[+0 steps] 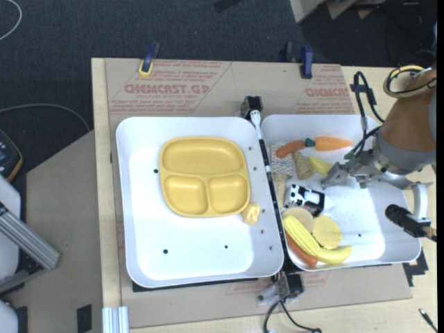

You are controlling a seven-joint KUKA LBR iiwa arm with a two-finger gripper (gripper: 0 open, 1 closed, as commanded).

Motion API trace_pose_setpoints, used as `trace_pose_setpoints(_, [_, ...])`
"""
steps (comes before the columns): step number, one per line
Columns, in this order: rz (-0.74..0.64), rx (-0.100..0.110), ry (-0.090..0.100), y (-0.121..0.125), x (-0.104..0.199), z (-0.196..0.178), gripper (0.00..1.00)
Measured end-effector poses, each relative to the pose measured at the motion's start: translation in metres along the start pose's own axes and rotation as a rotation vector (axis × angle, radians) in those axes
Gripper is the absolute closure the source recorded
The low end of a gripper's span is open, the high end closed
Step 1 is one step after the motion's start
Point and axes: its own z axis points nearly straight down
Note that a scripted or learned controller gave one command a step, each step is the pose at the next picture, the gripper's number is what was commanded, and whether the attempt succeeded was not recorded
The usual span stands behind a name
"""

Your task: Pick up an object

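The right bin (361, 217) holds several toy foods. An orange carrot (331, 143) and a red-orange pepper (290, 148) lie along its far side, with a tan block (302, 164) and a small yellow piece (319, 164) just in front of them. A black-and-white toy (305, 197) lies mid-left. A banana (316, 245) and a yellow round fruit (327, 231) are piled at the near left corner. My gripper (345, 174) hangs over the bin's middle, just right of the small yellow piece and apart from it, with nothing seen held.
The left bin (139, 186) carries a yellow divided plate (205, 175), and a small yellow lump (251, 214) rests by the bin's right wall. The arm's orange band (409, 123) rises over the right bin's far right side. A black part (402, 217) juts out near the right rim.
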Motion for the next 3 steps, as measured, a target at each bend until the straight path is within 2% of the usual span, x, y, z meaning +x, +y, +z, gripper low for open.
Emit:
trace_pose_setpoints(1, [0.002,0.011,0.003,-0.003,0.001,-0.005,1.0])
trace_pose_setpoints(2, [0.0,0.011,0.003,-0.004,0.001,-0.047,1.0])
trace_pose_setpoints(3, [-0.001,0.007,0.002,-0.001,-0.001,-0.111,1.0])
